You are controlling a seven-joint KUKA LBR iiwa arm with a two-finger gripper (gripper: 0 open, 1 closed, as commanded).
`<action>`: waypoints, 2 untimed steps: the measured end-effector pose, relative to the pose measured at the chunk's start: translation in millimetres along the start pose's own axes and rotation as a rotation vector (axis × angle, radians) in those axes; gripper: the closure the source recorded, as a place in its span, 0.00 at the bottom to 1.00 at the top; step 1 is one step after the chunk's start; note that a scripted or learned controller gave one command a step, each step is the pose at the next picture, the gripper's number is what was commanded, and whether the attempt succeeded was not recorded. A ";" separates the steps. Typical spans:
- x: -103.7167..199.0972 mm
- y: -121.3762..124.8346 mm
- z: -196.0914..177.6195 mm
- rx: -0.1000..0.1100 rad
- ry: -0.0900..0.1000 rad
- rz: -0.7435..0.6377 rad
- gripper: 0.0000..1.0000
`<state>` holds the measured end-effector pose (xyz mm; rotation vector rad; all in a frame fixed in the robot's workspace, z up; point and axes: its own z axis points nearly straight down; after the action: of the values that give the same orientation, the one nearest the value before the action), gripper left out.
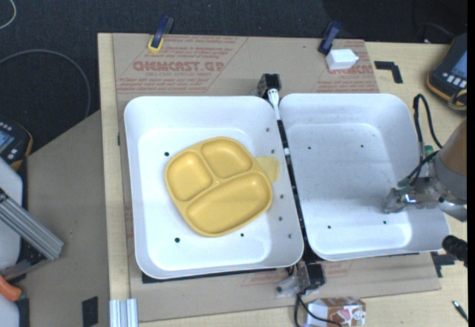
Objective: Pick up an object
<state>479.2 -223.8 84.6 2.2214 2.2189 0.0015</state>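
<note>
A yellow divided plate [217, 185] with three compartments lies flat in the left bin [141, 170], near its middle. A small yellow piece [269, 167] pokes out from under the plate's right edge. My gripper [399, 200] is down in the right bin [349, 133], near its front right corner, far from the plate. Nothing shows between its fingers.
Clamps sit at the bench's back edge, one blue and yellow [159, 35], one blue [329, 38], beside a white block [341, 59]. A black divider [286, 162] runs between the bins. A handheld device [451, 77] lies at the far right. Cables hang near the front edge [312, 296].
</note>
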 end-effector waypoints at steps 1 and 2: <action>0.0 0.0 0.0 0.000 0.000 0.000 1.00; 22.1 -0.3 0.1 0.004 0.003 -0.003 1.00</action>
<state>479.0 -201.7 84.5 2.2219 2.2257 0.0000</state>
